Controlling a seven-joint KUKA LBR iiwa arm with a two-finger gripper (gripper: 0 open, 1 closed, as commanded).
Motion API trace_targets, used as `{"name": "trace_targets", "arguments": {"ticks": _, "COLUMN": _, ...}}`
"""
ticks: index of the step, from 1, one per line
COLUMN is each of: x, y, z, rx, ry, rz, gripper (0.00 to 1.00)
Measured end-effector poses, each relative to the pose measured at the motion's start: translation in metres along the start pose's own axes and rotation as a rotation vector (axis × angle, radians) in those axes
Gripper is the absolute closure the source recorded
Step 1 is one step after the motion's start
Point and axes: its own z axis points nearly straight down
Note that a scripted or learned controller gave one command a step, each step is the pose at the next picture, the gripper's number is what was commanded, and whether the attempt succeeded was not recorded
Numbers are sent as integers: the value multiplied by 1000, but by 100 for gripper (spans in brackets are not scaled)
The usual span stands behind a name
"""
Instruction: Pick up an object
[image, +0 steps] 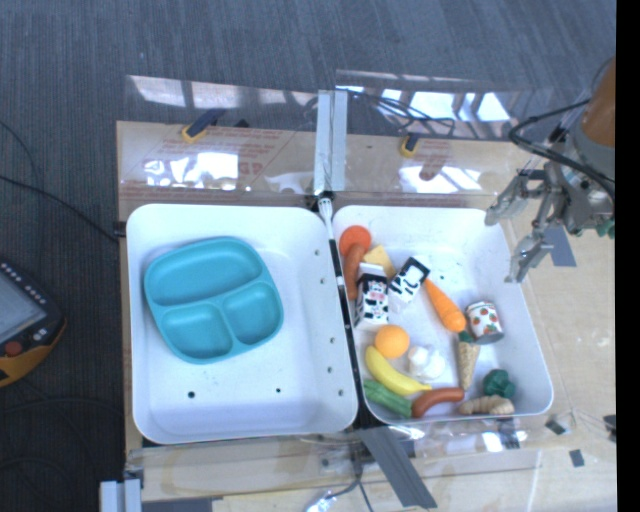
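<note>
**Bench status: gripper clear of the toy food**

Left shallow white bin (170, 400) holds a turquoise three-compartment plastic tray (212, 297); right white bin (530, 350) holds mixed toy food, including a yellow plastic banana (393, 373) and orange carrot (443, 305); two-finger gripper (527, 235) hangs beyond the right bin's upper right corner, fingers apparently spread, nothing between them.

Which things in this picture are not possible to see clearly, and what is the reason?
- Grey arm with the orange band: cut off by the camera view's right edge.
- Two-finger gripper: small and cluttered; finger state unreadable.
- Green vegetable toy: partly hidden under the yellow banana.
- Black-and-white patterned blocks: print too small to read.
- Dark device: cut by the left edge.
</note>
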Motion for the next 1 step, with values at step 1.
{"name": "trace_targets", "arguments": {"ticks": 1, "x": -19, "y": 15, "z": 174, "rx": 1, "ry": 2, "rz": 30, "gripper": 0}}
